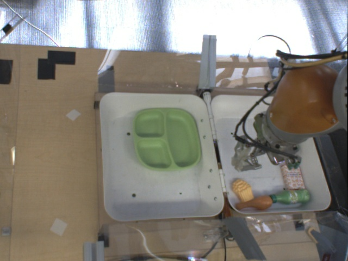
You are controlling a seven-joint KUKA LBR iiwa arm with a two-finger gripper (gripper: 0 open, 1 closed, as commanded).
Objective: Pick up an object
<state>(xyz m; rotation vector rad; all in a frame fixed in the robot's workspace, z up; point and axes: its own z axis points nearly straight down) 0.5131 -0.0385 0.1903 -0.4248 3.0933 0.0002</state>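
We see 2 shallow white bins side by side on the bench. The left bin carries a green divided plate with 3 compartments, lying flat near the bin's centre. The right bin holds the loose objects, all gathered toward its 6 o'clock edge. A yellow ridged piece sits at about 7 o'clock in that bin, just beside the brown end of a long green-and-brown item that lies along the front wall. A small pink-and-white packet lies at about 5 o'clock, just above the green end of that long item.

The grey arm with its orange band reaches in from 3 o'clock and hangs over the right bin. Its gripper points down near the bin's middle, above the yellow piece and apart from it. We cannot tell how the gripper is set from this angle. Nothing is visibly held.
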